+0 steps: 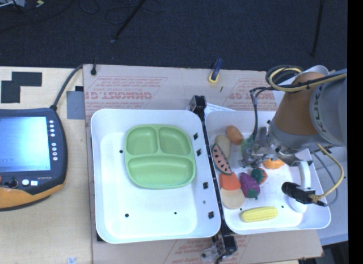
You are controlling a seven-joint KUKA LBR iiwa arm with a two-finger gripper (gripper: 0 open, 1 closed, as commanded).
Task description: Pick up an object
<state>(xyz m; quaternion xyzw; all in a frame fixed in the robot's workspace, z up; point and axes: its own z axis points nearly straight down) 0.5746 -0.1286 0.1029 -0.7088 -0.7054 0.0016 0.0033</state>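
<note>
Printed red lettering runs across the cardboard sheet (148, 90) under the two bins, along its far edge. It appears upside down from this view, and its largest line seems to read "CHONGZI .G.A.Z.U", though the characters are too blurred to confirm. Smaller red lines beside it cannot be read. Faint red print on the sheet's near edge is likewise illegible.

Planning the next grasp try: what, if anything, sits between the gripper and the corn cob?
The gripper hangs over the right bin. Between it and the corn cob lie the purple toy and a strawberry-like toy.
</note>
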